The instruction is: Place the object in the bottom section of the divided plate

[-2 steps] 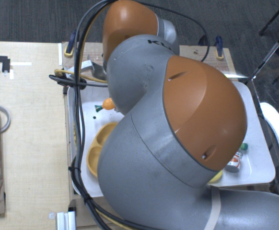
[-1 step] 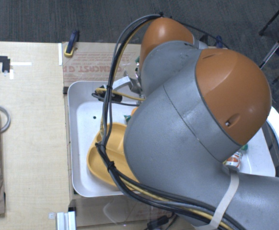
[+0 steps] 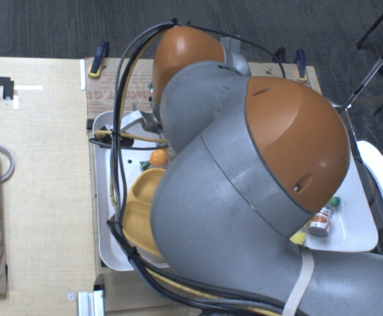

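Grey arm (image 3: 244, 196) hides the tool, grip unknowable; a small round orange object (image 3: 158, 157) beside the yellow divided plate (image 3: 142, 206) could miss its section.

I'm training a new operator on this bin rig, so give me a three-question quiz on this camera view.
1. True or false: the yellow divided plate sits in the left bin.
2. Which colour is the small round object just above the plate? A) orange B) blue C) purple
3. Fill in: the small can in the right bin lies beside the big grey ____ that covers much of both bins.

Key: 1 true. 2 A. 3 arm.
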